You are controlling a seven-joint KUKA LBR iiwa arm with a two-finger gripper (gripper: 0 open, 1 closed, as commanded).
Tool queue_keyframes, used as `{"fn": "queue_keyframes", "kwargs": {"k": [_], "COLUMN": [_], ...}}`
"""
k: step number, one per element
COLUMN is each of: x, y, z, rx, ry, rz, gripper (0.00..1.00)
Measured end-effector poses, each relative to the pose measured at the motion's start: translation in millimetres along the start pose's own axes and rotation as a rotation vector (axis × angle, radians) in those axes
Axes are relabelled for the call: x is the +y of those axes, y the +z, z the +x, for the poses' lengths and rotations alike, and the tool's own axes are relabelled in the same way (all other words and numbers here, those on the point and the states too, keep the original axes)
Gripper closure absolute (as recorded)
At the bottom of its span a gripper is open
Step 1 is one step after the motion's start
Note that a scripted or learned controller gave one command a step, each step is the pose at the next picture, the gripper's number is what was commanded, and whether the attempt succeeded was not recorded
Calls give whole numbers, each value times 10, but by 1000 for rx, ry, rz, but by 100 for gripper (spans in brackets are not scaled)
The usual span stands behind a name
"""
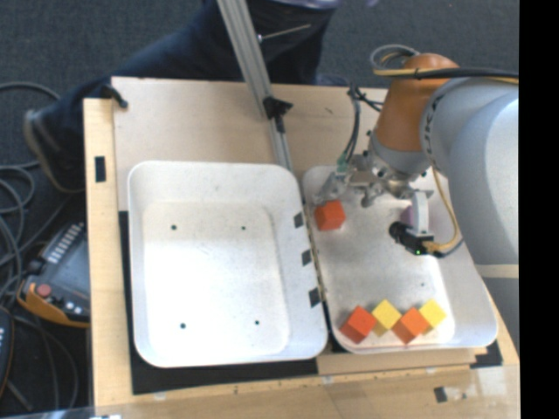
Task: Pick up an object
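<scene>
1. Pincer [349,184] sits low over the far end of the right-hand bin [454,278], under the grey arm [476,164] and its orange band [403,116]. Whether it is released or clenched cannot be told: the wrist and cabling cover the working end.

2. Nearest candidate: an orange-red cube [329,216], just beside the pincer on its near-left side, close to the bin's left wall. Contact between the two cannot be confirmed, and nothing is seen gripped.

3. Other candidates (all well apart from the pincer, along the near wall of the same bin): a row of four blocks, namely an orange block [358,323], a yellow block [385,313], a second orange block [410,324] and a second yellow block [432,312], touching or nearly so.

4. Left-hand bin [148,234], beyond the cube from the pincer, carries no blocks.

5. Progress, as judged: approach to the orange-red cube appears made; no grasp is proven and no lift is evident, since the cube looks to rest on the bin floor.

6. Outstanding: a secure closure on one object, then a lift clear of the bin.
</scene>
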State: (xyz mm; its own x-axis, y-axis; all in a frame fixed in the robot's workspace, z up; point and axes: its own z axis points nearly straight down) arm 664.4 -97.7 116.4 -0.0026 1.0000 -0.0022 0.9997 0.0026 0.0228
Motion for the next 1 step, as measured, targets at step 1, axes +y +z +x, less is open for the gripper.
{"fn": "queue_keyframes", "kwargs": {"k": [1], "x": [-14], "y": [4], "z": [3], "rx": [-1], "ry": [2], "rz": [0], "gripper": [0]}}
